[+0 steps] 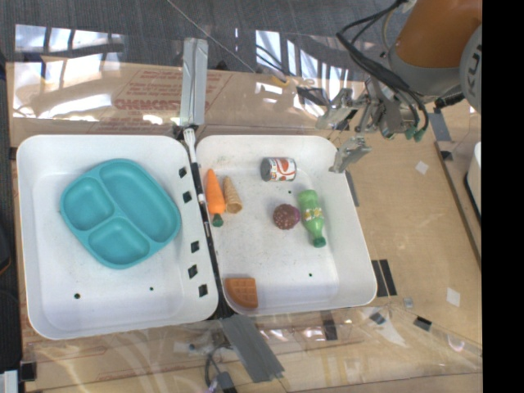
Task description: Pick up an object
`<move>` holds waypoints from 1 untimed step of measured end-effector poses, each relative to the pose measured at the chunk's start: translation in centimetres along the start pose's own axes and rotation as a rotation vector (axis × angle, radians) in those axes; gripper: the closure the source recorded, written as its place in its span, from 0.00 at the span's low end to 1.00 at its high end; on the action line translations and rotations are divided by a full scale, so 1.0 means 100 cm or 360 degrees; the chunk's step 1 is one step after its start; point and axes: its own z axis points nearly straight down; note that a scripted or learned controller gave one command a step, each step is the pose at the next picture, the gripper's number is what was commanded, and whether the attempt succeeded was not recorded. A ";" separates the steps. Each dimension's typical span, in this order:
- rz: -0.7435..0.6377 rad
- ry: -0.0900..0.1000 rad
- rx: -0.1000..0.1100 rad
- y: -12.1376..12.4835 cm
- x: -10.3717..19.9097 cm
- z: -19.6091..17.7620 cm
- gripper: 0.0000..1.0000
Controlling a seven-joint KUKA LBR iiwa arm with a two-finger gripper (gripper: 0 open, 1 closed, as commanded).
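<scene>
— Since nothing sits between the fingers, still all to choose from: soda can [278, 169] nearest the upper rim of the right bin [348, 256], green bottle [311, 216] and brown ball [286, 216] touching mid-bin.

— And along the divider?

— Carrot [214, 195] and cone [232, 195] side by side, waffle piece [241, 291] alone at the lower edge. Scattered loosely, likely for easy single picks.

— Gripper [352, 147]?

— Poised over the bin's upper right corner, fingers apart, carrying nothing.

— Left bin [33, 244]?

— Just a teal divided plate [119, 212], compartments bare.
</scene>
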 end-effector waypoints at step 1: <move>0.0305 -0.0029 0.0006 -0.004 0.013 0.161 0.00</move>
